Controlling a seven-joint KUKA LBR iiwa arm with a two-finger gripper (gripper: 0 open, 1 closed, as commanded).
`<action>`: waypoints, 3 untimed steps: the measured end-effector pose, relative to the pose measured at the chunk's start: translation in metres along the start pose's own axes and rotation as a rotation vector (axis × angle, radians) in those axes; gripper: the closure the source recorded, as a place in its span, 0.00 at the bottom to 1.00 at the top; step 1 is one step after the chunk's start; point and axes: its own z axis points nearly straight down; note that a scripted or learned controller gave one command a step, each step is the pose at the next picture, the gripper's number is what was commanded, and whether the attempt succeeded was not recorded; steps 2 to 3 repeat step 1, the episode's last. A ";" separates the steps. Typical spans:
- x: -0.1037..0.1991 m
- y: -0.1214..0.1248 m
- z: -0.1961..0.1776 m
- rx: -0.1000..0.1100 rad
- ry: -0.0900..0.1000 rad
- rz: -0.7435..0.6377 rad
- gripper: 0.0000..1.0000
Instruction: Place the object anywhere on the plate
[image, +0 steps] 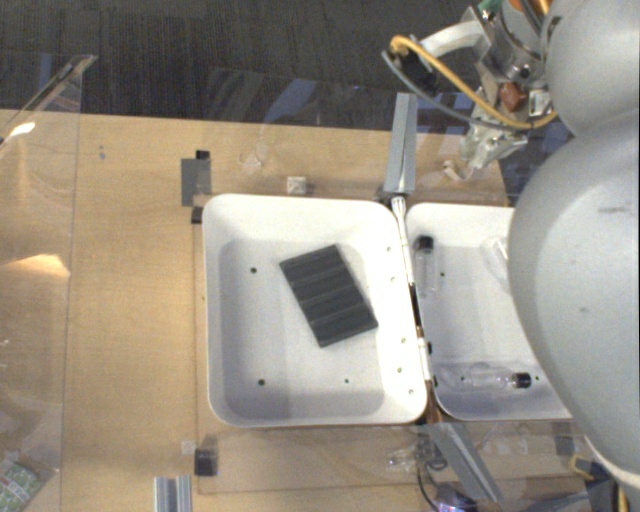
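A dark grey ribbed plate (328, 295) lies tilted in the left bin (225, 330). The gripper (478, 155) hangs above the 2 bins' far edge; I can't tell its grip.

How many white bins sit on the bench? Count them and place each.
2. The left bin sits mid-bench and holds a dark ribbed slab. The right bin adjoins it; the grey arm covers its right part, so anything beyond may be hidden.
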 end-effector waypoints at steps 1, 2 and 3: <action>0.000 0.000 -0.010 0.001 0.000 -0.003 1.00; 0.000 0.000 -0.010 0.001 0.000 -0.003 1.00; 0.000 0.000 -0.010 0.001 0.000 -0.003 1.00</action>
